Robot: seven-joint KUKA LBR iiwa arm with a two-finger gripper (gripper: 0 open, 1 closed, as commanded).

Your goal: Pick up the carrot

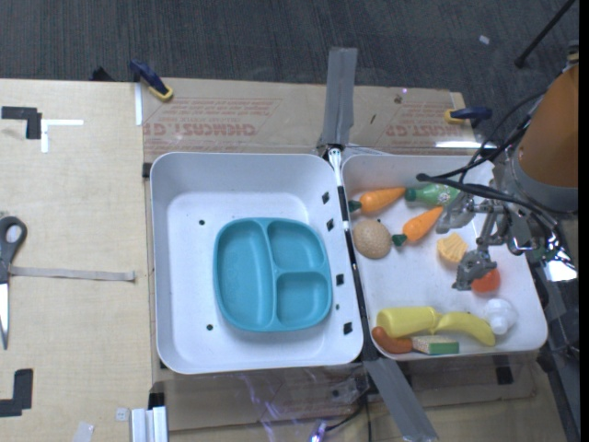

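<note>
Camera view looks down on two white bins; the right bin (529, 339) holds the toy food, and the left bin (175, 247) holds a teal divided plate (273, 273). I see two carrots in the far part of the right bin: one carrot (380, 199) lies close to the dividing wall, and the second carrot (421, 223) lies just beside it, tilted, near a beige egg-shaped piece (372, 239).

The gripper (475, 267) hangs in the right part of this bin, above a small red-orange piece (486, 280) and near a yellow ridged piece (451, 248). I cannot tell whether it is spread or closed, because its tip is small and dark against the clutter. Nothing is visibly held by it.

To do this step well, I think the arm should move left and a little farther away, to stand over the second carrot, which is the closer one. It should grip across the thick middle of the orange body, not the green stem, and come down straight so the neighbours are not pushed.
</note>
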